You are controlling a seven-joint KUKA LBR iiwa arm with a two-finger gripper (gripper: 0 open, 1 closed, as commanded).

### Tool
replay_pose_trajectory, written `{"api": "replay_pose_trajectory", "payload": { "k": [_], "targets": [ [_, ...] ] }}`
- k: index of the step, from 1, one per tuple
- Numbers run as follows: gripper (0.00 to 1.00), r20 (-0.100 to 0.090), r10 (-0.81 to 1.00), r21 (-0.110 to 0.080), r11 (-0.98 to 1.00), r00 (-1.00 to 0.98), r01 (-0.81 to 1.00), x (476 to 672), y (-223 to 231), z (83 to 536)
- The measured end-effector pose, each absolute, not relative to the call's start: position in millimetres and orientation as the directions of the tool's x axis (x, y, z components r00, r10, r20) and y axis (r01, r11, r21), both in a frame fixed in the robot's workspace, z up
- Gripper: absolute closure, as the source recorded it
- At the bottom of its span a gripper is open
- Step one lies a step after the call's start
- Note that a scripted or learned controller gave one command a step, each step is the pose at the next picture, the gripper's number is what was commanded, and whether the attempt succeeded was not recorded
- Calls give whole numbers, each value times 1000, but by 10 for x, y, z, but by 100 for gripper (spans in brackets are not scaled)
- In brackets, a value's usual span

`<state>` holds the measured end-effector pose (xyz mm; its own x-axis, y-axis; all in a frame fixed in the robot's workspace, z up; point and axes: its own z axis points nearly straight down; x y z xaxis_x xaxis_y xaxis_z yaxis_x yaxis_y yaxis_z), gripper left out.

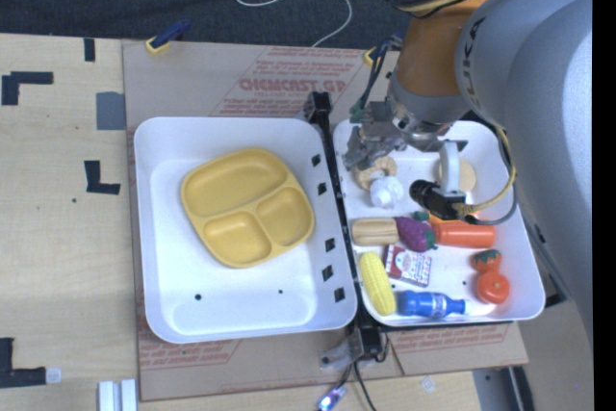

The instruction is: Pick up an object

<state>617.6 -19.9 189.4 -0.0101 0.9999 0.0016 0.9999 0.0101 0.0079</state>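
My gripper (370, 152) is low over the back left corner of the right bin (525, 303), hanging from the orange-banded wrist. Right under it lie a tan piece (371, 173) and a small white object (384, 193). Further toward the front are a hot dog bun (373, 231), purple grapes (415, 233), an orange carrot (464, 234), a red packet (408, 265), a yellow corn cob (376, 282), a blue bottle (429, 305) and a red tomato (492, 287). I see nothing held between the fingers.
The left bin (154, 236) holds a yellow divided plate (247, 205). The wall between the two bins (332, 207) runs just left of the gripper. The big grey arm covers the right bin's back right side.
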Motion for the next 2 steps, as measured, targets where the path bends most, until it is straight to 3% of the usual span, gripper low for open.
{"api": "replay_pose_trajectory", "payload": {
  "k": [2],
  "targets": [
    [100, 1, 1000, -10, 5, -5, 1000, 6141, -241, 1991]
  ]
}}
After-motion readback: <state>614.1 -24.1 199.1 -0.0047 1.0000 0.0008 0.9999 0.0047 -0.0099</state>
